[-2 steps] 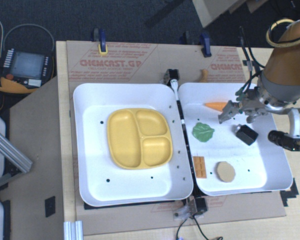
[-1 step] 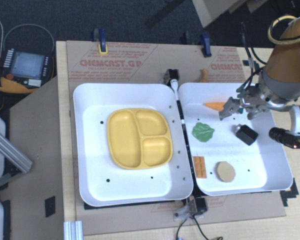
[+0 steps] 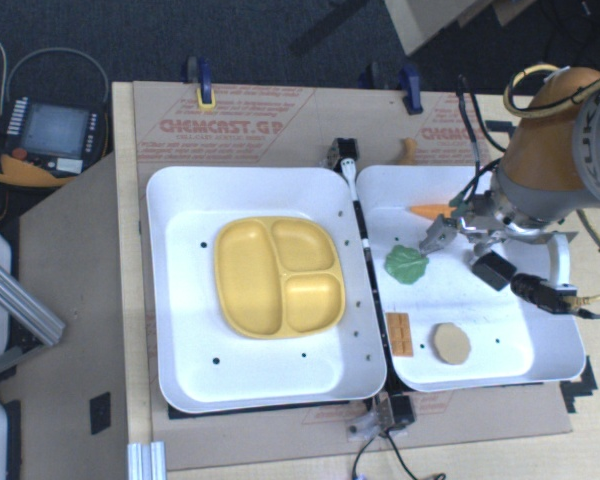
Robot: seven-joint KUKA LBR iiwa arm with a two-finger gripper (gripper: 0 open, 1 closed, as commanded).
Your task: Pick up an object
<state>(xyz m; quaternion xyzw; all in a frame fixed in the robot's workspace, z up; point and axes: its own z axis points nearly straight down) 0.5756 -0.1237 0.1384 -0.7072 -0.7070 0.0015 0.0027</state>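
Two white bins (image 3: 170,268) are sitting on my bench. I'm seeing the gripper (image 3: 458,230) hovering spread open, seemingly gripping nothing, with the green leafy piece (image 3: 406,265) lying at its seven o'clock.

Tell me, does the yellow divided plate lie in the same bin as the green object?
No, the yellow divided plate lies in the left bin, while the green object lies in the right bin.

The arm (image 3: 570,138) is grey with a broad orange band (image 3: 545,158) above a silvery metal wrist. Black cables (image 3: 472,118) run along it, a yellow loop of cable (image 3: 525,80) sits near the band, and a black block (image 3: 492,270) hangs below the wrist.
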